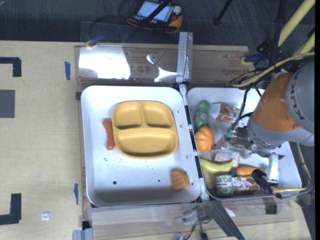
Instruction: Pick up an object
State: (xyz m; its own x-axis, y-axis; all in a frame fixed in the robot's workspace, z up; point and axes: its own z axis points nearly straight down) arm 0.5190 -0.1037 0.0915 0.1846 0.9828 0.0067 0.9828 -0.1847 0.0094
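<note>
From above, the grey arm with its orange band (274, 109) reaches into the right white bin (292, 176), its jaws (239, 143) low among a yellow banana (216, 165), orange pumpkin (204, 139) and green bottle (202, 113); whether they grasp anything I cannot tell, while the left bin (95, 149) holds a yellow divided plastic tray (145, 129).

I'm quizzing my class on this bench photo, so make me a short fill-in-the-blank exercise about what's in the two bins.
1. The yellow divided tray lies in the ___ bin.
2. The sausage lies just ___ of the tray.
3. The banana lies in the ___ bin.
4. The arm's wrist carries an ___ band.

Missing words: left; left; right; orange
</note>
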